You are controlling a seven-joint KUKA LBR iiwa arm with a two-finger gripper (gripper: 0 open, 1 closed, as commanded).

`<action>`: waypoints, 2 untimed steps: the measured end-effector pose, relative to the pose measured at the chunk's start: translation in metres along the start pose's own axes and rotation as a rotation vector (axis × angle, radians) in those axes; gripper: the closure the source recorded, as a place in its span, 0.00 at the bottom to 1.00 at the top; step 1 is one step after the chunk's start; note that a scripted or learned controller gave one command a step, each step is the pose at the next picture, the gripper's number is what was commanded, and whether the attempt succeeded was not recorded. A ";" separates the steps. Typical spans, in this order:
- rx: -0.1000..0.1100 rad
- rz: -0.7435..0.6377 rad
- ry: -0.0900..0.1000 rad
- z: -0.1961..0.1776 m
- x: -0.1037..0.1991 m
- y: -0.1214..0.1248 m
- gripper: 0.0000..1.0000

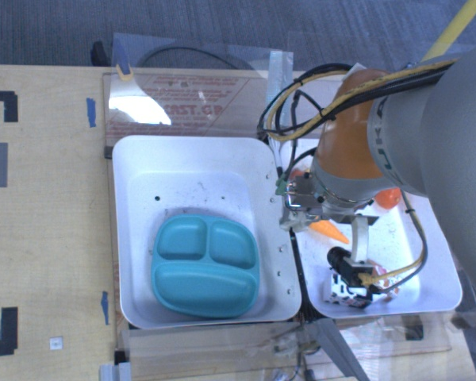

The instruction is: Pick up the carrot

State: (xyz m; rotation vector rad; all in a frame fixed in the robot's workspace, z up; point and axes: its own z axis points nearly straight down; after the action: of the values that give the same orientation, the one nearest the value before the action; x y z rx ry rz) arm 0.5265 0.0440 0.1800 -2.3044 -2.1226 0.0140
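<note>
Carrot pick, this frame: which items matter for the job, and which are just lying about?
Job:
- carrot, in the right bin, just below the arm

Lying about:
- teal divided plate, in the left bin
- orange-red item, right bin, partly hidden by the arm, too little showing to identify

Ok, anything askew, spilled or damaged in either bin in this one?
Nothing stands out. The teal divided plate lies flat, right side up, in the left bin, with only faint dark smudges on the bin floor beside it. The carrot lies in the right bin, partly under the arm.
</note>
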 end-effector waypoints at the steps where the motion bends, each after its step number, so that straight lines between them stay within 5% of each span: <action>1: 0.000 0.002 -0.001 0.000 -0.001 0.000 0.00; 2: 0.001 -0.146 -0.001 0.000 -0.012 0.003 0.00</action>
State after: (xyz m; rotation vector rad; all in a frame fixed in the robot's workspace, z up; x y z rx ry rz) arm 0.5288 0.0314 0.1799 -2.1431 -2.2849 0.0148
